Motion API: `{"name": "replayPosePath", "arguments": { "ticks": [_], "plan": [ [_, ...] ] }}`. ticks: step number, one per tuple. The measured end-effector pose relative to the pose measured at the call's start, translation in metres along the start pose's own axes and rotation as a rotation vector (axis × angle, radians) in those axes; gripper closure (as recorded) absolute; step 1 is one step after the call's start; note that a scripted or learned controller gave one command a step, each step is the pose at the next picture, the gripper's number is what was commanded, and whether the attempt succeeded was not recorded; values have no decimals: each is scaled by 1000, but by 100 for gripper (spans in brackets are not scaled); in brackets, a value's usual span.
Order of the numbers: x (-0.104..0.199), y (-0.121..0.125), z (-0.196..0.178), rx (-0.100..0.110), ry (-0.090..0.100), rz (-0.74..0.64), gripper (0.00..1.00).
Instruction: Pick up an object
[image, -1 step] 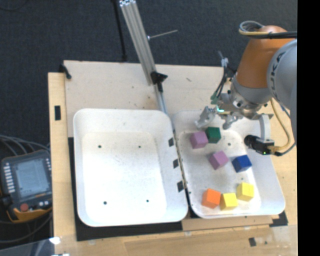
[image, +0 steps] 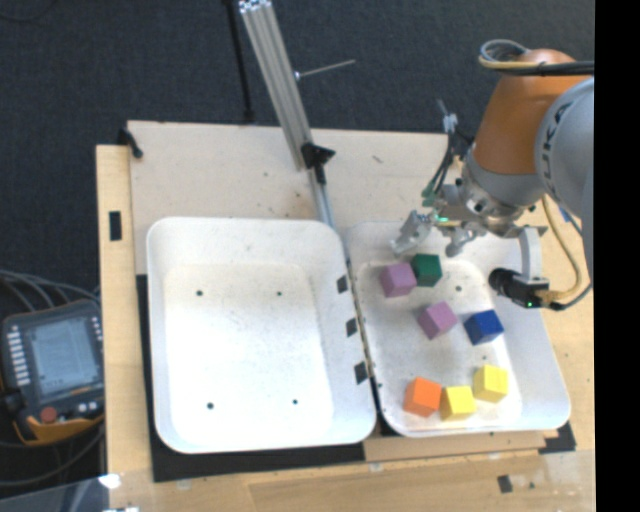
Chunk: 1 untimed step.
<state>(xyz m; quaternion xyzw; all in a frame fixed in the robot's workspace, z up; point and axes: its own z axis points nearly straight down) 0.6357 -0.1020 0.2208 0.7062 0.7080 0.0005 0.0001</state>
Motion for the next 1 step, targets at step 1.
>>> {"name": "replayPosePath", "arguments": {
  "ticks": [1],
  "plan": [
    [-4,3,43,4,-3,4,0]
  ]
}}
